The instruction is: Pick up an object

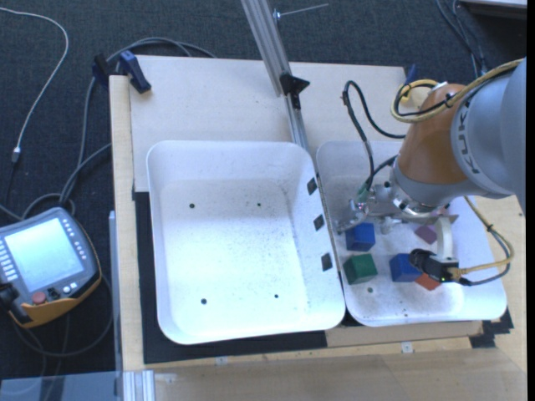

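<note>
My gripper [361, 214] is low in the right bin [393, 312], under the grey arm with its orange band [430, 144]. It hangs just above a blue cube [360, 239] and seems to touch the cube's top edge. A green cube [361, 268] lies in front of that one. To the right are a second blue cube [403, 267], a red block [428, 283] and a purple block [426, 234], partly hidden by the wrist and its cable. I see nothing lifted off the bin floor.
The left bin [167, 224] stands beside the right one, their walls meeting near the gripper. A slanted metal rail [267, 32] crosses the back of the bench. Black and yellow cables [481, 267] trail from the wrist over the right bin.
</note>
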Robot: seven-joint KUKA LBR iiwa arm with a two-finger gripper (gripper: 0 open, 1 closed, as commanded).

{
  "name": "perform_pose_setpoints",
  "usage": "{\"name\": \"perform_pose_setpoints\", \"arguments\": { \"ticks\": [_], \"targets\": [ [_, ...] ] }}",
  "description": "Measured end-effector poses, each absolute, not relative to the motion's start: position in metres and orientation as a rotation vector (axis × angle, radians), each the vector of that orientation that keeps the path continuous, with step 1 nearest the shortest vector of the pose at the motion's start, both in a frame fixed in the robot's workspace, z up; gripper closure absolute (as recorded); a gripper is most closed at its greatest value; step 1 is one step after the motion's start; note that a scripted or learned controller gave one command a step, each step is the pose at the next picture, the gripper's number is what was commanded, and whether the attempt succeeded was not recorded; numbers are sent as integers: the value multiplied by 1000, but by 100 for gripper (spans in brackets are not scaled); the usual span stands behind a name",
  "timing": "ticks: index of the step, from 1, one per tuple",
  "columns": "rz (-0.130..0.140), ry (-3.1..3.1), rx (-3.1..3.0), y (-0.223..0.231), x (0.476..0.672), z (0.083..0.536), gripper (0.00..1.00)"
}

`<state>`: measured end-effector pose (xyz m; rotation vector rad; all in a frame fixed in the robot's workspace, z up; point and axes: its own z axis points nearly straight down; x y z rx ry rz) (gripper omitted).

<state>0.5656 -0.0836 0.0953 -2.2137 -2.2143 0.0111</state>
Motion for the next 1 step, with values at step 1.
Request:
{"name": "perform_pose_setpoints", "arguments": {
  "ticks": [1],
  "targets": [
    [9, -2219, -2213, -83, 568, 104, 100]
  ]
}}
